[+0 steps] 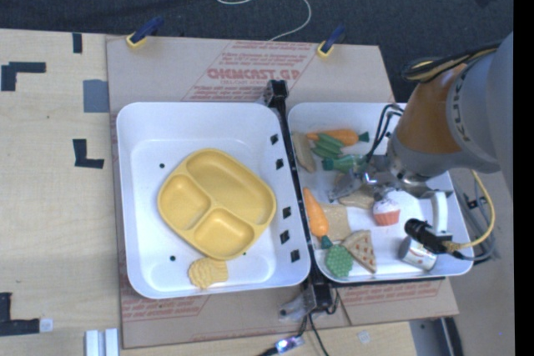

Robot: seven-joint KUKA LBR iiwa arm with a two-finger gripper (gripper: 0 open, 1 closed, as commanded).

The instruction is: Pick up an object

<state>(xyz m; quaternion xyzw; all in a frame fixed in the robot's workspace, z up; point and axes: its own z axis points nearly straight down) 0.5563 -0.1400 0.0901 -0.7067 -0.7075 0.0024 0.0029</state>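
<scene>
Grey arm (467, 121) over right bin (434, 271), fingers (349, 183) spread narrowly among toy food, gripping nothing, beside cupcake (385, 210).

Divided plate (217, 202) in the left bin (133, 179), biscuit (207, 272) before it, toy foods in the right bin (380, 111)

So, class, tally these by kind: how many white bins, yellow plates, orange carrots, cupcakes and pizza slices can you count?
White bins: 2
Yellow plates: 1
Orange carrots: 2
Cupcakes: 1
Pizza slices: 1
Total: 7
</scene>
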